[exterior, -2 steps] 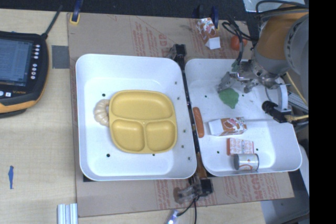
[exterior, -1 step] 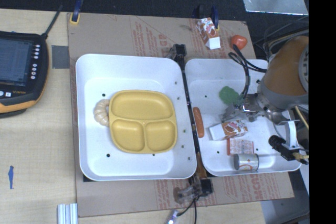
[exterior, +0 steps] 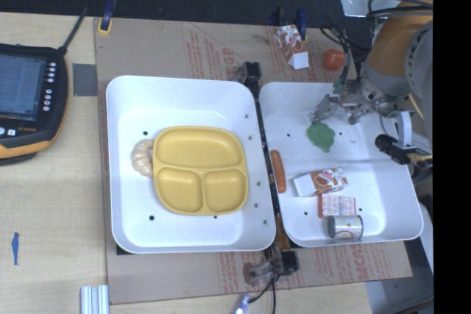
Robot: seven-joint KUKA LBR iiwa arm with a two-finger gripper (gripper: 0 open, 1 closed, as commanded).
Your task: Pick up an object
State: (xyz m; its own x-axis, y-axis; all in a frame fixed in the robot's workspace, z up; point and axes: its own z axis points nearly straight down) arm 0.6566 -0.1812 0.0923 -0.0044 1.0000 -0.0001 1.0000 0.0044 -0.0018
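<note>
Grey arm point(exterior: 419, 70) with orange band, black cables looping above, slim metal claw point(exterior: 340, 108), black fitting beside wrist

The two bins point(exterior: 125, 158) are white. A yellow tray point(exterior: 199, 169) lies in one, with a pale tan lump point(exterior: 140, 157) beside it. The other has a green thing point(exterior: 321, 136), a brown-orange sausage point(exterior: 277, 170), red-and-white packets point(exterior: 328, 180) and a silver can point(exterior: 344, 226). The desk point(exterior: 44, 217) is light wood.

Even overhead light, soft shadows; white bins point(exterior: 184, 88) glare slightly; picture soft, somewhat grainy.
</note>
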